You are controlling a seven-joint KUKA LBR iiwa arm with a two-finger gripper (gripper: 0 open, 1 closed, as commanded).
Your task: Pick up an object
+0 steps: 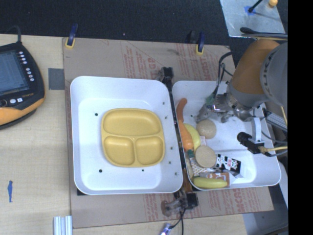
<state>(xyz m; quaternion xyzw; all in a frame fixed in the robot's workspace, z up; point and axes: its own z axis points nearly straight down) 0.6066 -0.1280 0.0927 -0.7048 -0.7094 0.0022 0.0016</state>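
My claw [209, 112] hangs in the right bin [266, 173], upper middle — just above a pale round ball [207, 129]. Whether it grips anything, I cannot tell. The yellow divided plate [133, 136] sits in the left bin [85, 131].

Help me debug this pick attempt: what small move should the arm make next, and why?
Probably a short descent onto the tan ball. The gripper sits just above and beside it in the right bin, and nothing shows between its fingers, so no object is held yet.
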